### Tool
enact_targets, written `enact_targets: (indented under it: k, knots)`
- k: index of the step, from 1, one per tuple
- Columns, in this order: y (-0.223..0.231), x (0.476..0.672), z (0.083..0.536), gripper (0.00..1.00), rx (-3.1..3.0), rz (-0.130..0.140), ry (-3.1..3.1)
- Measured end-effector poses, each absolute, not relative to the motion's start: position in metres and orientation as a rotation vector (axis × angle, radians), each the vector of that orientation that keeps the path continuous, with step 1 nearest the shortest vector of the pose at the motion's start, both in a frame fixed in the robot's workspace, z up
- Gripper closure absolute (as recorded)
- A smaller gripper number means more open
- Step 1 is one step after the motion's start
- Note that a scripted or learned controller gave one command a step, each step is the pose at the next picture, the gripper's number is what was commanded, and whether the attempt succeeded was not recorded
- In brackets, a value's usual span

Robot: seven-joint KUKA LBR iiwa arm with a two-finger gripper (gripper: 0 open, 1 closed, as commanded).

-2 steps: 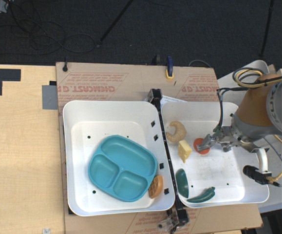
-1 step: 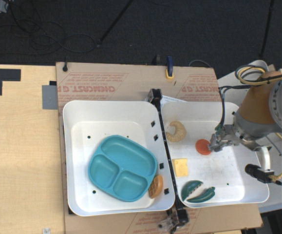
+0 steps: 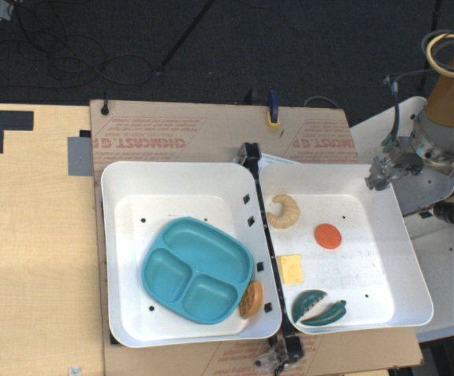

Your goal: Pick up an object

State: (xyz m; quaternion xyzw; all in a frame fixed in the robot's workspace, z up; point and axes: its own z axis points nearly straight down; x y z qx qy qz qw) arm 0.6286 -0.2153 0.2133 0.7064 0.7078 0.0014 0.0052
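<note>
The right bin (image 3: 383, 233) holds a tan croissant-shaped piece (image 3: 283, 211), a red disc (image 3: 328, 236), a yellow square (image 3: 290, 269) and a dark green leafy piece (image 3: 318, 307). In the left bin (image 3: 125, 210) lies a blue divided plate (image 3: 197, 269), with a brown ring-shaped pastry (image 3: 251, 299) against its lower right rim. My gripper (image 3: 379, 173) hangs at the far right, above the right bin's upper right corner and well apart from every object. Nothing shows between its tips.
A black divider (image 3: 262, 233) runs between the two bins. Both bins rest on a cardboard sheet (image 3: 211, 135) on the wooden bench. A blue clamp (image 3: 273, 108) stands at the cardboard's back edge. Grey arm links (image 3: 438, 131) fill the right side.
</note>
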Motion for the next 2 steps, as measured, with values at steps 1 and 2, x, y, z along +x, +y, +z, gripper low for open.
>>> enact_targets:
  k: [1, 2]
  knots:
    - [-0.169, 0.646, 0.324, 1.0, 2.209, 0.01, 2.222]
    - [-0.093, 0.588, 0.369, 1.0, 2.218, 0.0, 2.229]
